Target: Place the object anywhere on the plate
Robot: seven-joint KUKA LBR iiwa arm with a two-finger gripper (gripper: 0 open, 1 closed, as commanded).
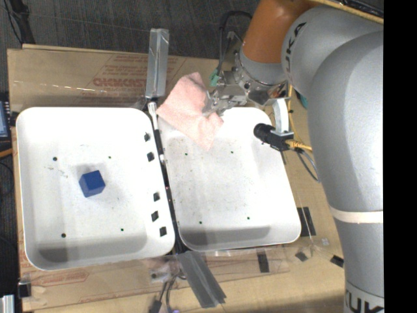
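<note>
Over right bin's (287,220) far rim, fingers (215,106) grip pink cloth (189,113).

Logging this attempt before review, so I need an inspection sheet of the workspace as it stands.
Surface: two white bins, left bin, right bin, on a cardboard-covered bench.
Job's things: pink cloth draped over the right bin's far left corner; no plate seen.
Clutter: blue cube in the left bin.
Grippers: gripper at the cloth's right edge.
Cables: yellow-tipped cable by the right bin's right rim.
Surroundings: dark floor beyond the bench.
</note>
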